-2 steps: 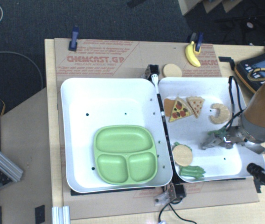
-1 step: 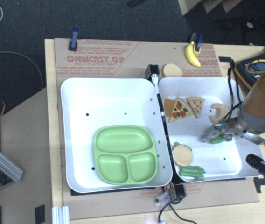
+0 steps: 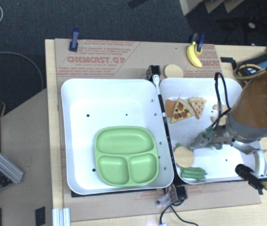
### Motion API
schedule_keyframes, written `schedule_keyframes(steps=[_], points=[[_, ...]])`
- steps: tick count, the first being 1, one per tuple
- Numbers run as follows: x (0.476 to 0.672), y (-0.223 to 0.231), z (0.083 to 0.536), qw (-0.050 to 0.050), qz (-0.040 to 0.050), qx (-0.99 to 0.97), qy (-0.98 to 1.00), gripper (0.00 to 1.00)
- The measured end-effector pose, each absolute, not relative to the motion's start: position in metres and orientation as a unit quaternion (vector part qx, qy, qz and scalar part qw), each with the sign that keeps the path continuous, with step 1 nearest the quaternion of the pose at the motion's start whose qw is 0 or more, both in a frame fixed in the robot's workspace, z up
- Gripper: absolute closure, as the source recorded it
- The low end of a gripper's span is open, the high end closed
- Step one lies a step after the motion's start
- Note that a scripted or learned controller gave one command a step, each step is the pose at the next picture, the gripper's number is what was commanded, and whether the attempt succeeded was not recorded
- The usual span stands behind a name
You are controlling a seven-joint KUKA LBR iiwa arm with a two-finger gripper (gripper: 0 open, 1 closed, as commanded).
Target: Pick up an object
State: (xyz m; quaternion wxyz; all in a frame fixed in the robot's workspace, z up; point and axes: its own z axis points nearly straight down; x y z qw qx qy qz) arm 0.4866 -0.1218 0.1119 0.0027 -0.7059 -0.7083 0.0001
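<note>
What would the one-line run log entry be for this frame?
arm: over right bin | gripper: low, near round cookie | pizza slices: untouched | left bin: green divided tray | pick: not yet

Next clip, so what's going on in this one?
A grey KUKA arm with an orange band reaches in from the right over the right bin, its gripper low among toy food: pizza slices, a tan round piece and a green pod-like piece. Nothing visibly sits in the gripper, so no pick is evident. The left bin holds a green divided plate. A banana lies outside the bins.
</note>
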Motion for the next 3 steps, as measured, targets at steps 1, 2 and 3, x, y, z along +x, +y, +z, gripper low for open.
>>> schedule_keyframes(steps=[1,2,3], points=[[0.488,-0.125,0.121,0.000,-0.0002,-0.707,-0.707,1.00],[0.481,-0.044,0.207,-0.002,-0.0038,-0.704,-0.710,1.00],[0.478,0.030,0.183,0.003,0.0004,-0.704,-0.710,1.00]])
